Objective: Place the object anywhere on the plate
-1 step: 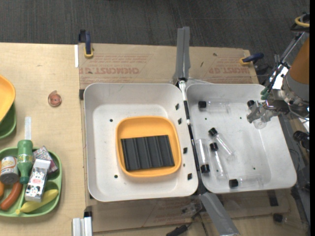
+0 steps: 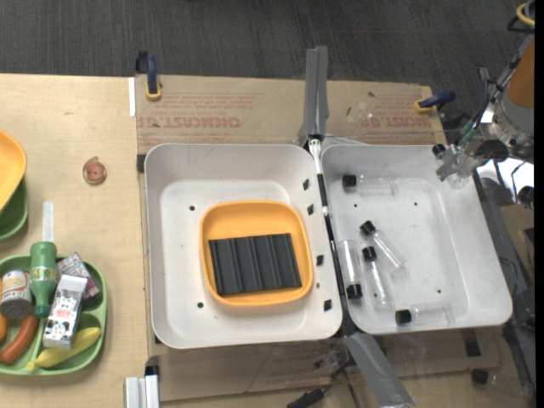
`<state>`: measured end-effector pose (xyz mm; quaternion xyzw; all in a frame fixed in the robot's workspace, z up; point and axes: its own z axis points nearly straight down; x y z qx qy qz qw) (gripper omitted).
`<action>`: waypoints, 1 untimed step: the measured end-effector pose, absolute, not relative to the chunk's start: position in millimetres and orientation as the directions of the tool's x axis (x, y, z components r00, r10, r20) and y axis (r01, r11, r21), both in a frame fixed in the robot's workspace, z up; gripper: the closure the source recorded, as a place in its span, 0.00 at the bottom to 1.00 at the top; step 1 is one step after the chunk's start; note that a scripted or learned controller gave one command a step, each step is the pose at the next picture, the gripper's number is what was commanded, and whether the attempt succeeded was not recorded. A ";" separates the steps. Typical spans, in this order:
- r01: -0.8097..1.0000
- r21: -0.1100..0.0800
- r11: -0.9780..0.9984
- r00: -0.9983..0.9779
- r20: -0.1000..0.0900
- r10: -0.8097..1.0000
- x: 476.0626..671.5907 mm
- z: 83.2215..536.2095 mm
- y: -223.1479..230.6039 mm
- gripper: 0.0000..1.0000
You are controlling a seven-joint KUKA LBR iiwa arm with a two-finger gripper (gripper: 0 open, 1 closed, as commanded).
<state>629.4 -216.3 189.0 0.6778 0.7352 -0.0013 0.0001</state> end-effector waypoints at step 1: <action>0.959 0.001 0.283 -0.283 -0.003 0.959 659.6 262.2 -221.8 1.00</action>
